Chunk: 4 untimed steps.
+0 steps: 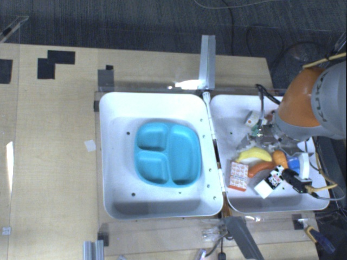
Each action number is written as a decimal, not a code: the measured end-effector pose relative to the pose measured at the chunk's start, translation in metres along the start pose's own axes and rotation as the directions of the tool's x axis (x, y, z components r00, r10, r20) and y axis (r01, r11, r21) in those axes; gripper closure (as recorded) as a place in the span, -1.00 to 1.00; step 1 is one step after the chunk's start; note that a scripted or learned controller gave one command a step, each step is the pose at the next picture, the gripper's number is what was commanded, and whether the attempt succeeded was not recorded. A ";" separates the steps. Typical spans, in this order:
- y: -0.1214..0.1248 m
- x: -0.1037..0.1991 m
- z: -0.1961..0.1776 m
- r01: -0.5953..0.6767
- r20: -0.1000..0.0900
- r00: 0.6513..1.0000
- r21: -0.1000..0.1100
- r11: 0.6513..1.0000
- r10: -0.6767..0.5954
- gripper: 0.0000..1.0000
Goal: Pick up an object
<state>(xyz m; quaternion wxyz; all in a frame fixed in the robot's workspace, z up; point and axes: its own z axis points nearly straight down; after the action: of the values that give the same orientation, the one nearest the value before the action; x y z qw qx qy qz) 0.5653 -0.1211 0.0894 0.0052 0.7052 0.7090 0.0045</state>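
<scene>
Left bin [108,145]: one blue tray [165,153] with three compartments, lying flat near the middle.

Right bin [230,115]: clutter bunched in the near half. A red-and-white packet [237,176] is leftmost, close to the dividing wall. Just right of it is a banana [255,155], with a red-orange piece [259,168] touching it below. A white block [264,189] lies nearer the front wall. An orange ball [280,158] sits at the banana's right end.

Gripper [260,136] is low over the banana, just behind it. Open or closed: cannot tell. Nothing seen in its grasp. Arm [309,102] enters from the right.
</scene>
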 end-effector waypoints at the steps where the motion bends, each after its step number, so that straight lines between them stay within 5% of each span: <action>1: -0.040 0.027 -0.001 0.060 0.001 0.998 -0.005 0.998 -0.060 -1.00; 2: -0.037 0.029 -0.010 0.064 0.000 0.998 -0.006 0.998 -0.064 1.00; 3: -0.010 0.076 -0.125 -0.145 0.001 0.989 0.011 0.989 0.145 1.00; 4: 0.000 0.033 -0.145 0.134 -0.001 0.991 0.011 0.991 -0.134 1.00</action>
<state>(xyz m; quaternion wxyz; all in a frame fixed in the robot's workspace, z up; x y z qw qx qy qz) 0.5627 -0.0876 0.2342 0.0015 0.6559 0.7548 0.0003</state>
